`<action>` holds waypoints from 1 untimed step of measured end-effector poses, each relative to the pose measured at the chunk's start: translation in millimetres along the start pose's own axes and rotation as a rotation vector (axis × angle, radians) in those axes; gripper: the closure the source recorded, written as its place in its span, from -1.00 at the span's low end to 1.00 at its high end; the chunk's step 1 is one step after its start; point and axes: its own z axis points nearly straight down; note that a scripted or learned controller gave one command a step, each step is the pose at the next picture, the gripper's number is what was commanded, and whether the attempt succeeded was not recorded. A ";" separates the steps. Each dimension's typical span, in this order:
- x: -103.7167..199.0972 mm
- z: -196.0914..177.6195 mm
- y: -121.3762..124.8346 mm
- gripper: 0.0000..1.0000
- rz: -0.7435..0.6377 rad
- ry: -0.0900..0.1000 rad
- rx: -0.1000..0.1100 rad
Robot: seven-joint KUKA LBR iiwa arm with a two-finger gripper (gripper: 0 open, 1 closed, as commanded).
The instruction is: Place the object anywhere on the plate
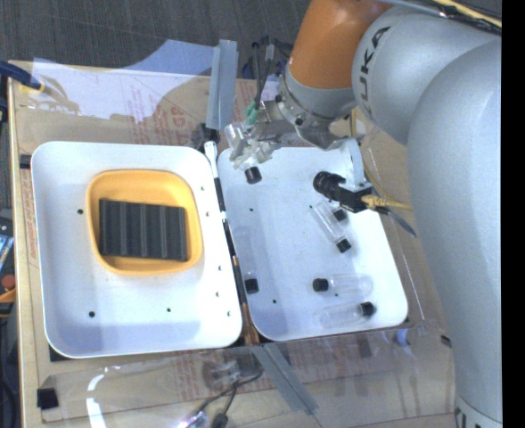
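Above the right bin's point(280, 239) far edge, fingers point(244, 145) clamped on a clear vial point(242, 154), plate point(144, 221) well apart.

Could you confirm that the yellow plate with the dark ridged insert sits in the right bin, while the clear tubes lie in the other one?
Not quite: the camera view shows the yellow plate in the left bin. The clear tubes lie in the other, right bin.

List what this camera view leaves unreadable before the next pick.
- Gripper: small and glinting at the right bin's top-left corner, against clutter; finger state and any held object cannot be read.
- Clear vials in the right bin: transparent on white; mostly their black caps show, so outlines and exact count are uncertain.
- Right bin's far-right edge: covered by the arm.
- Yellow plate's dark ribbed insert: identity unclear.
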 end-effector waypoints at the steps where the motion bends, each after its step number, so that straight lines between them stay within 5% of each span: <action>1: 23.1 36.0 19.0 1.00 -0.277 0.001 0.003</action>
